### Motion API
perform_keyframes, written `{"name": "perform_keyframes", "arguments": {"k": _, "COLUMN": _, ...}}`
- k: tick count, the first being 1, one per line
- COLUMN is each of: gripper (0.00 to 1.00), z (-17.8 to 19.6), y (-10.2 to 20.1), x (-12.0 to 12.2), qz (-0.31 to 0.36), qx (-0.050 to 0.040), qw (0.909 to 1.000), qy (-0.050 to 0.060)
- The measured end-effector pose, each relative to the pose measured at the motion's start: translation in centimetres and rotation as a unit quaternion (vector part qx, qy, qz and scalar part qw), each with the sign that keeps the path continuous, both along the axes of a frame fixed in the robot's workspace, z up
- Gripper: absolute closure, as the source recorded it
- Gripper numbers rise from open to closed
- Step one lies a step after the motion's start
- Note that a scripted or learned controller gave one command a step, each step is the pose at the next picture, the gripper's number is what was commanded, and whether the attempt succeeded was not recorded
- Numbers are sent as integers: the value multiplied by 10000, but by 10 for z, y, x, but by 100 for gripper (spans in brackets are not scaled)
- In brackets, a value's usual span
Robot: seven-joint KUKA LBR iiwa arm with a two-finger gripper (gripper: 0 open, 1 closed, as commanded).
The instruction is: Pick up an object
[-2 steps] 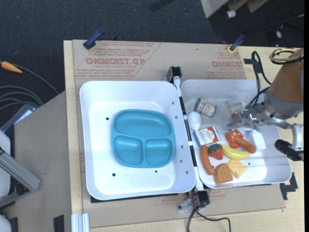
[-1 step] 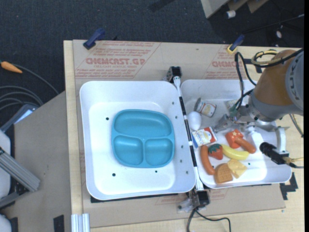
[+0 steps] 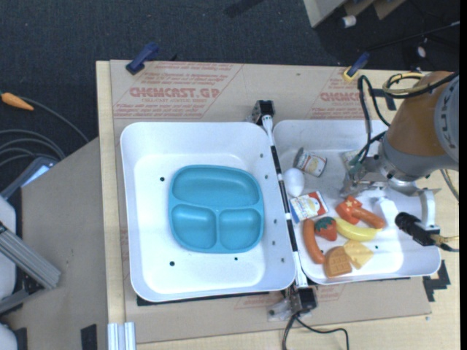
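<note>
Gripper, grip state unclear, hovers over crowded toys; it may nudge the pepper aside.

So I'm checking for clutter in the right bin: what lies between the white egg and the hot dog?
In the camera view, the small white carton with red print sits between the egg and the hot dog.
</note>
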State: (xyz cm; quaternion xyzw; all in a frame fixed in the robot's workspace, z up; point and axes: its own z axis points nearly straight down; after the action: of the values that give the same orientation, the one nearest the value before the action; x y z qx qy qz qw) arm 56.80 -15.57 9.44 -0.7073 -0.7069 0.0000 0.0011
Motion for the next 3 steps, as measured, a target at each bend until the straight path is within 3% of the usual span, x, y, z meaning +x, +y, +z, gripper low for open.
{"name": "perform_keyframes", "arguments": {"k": 1, "gripper": 0, "z": 0, "y": 0, "x": 0, "qz": 0, "qx": 0, "qw": 10000, "qy": 0}}
{"name": "perform_keyframes", "arguments": {"k": 2, "gripper": 0, "z": -10, "y": 30, "x": -85, "qz": -1, "qx": -1, "qw": 10000, "qy": 5}}
{"name": "perform_keyframes", "arguments": {"k": 3, "gripper": 100, "z": 0, "y": 30, "x": -84, "qz": -3, "qx": -10, "qw": 10000, "qy": -21}}
